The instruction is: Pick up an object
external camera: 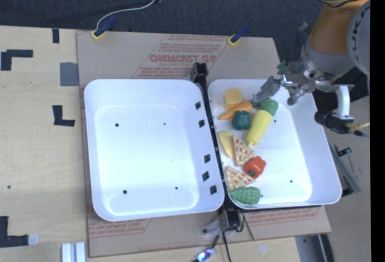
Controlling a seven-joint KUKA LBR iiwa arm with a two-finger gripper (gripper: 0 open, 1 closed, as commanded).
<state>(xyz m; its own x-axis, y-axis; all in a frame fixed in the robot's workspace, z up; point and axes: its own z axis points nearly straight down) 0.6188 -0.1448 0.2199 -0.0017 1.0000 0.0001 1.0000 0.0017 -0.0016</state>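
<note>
Toy foods crowd the left half of the right bin [313, 161], against the divider: corn cob [258, 126], carrot [231, 111], waffle pieces [241, 150], red pepper [255, 166] and cucumber [245, 196] at the near rim. Its right half lies bare, as does the left bin [144, 146]. The gripper [278, 91] hangs at the far rim above the corn's green end, fingers apart and grasping nothing.

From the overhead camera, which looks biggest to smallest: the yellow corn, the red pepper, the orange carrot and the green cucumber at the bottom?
1. Yellow corn, clearly the largest.
2. Green cucumber.
3. Red pepper and orange carrot look about alike; the carrot is partly hidden by neighbouring toys, so I won't rank them.
</note>
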